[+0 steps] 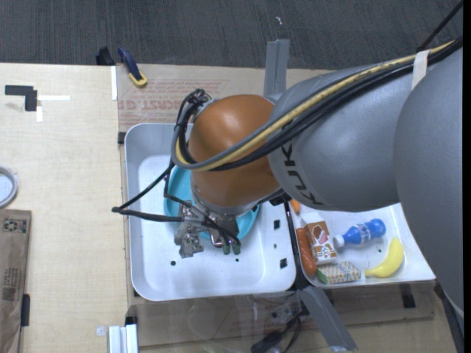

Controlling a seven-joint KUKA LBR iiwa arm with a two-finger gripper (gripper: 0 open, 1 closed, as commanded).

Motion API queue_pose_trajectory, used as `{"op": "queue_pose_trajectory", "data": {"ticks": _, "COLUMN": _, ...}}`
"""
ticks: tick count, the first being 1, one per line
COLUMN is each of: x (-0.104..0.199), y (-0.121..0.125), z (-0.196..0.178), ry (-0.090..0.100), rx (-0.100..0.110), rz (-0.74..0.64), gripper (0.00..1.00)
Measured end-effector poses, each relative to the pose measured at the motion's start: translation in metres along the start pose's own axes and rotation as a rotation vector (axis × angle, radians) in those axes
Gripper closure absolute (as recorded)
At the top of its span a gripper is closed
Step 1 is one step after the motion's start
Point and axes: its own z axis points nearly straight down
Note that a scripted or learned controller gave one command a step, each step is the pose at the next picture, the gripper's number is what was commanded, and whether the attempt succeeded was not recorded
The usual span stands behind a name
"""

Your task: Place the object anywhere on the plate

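Camera view: blue plate [174, 190] in left bin [147, 271]; banana [388, 260], bottle [364, 233] in right bin [419, 265]

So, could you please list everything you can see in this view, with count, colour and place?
left bin: one, white, under the arm
plate: one, light blue, in left bin, mostly hidden by the arm
right bin: one, white, beside left bin
banana: one, yellow, right bin
bottle: one, blue and white, right bin
carton: one, orange and white, right bin
box: one, small, yellowish, right bin
clamp: one, blue and yellow, behind the bins
arm: one, grey, orange band
hand: one, low over left bin
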Motion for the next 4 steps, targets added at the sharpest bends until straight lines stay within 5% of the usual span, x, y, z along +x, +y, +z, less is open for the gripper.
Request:
{"op": "queue_pose_trajectory", "data": {"ticks": 1, "x": -0.032, "y": -0.003, "z": -0.006, "ry": -0.008, "rx": -0.001, "rz": -0.224, "gripper": 1.00}}
{"op": "queue_pose_trajectory", "data": {"ticks": 2, "x": 0.000, "y": -0.061, "z": 0.013, "ry": -0.005, "rx": -0.001, "rz": 0.194, "gripper": 1.00}}
{"op": "queue_pose_trajectory", "data": {"ticks": 4, "x": 0.012, "y": -0.079, "z": -0.028, "ry": -0.009, "rx": -0.003, "rz": 0.246, "gripper": 1.00}}
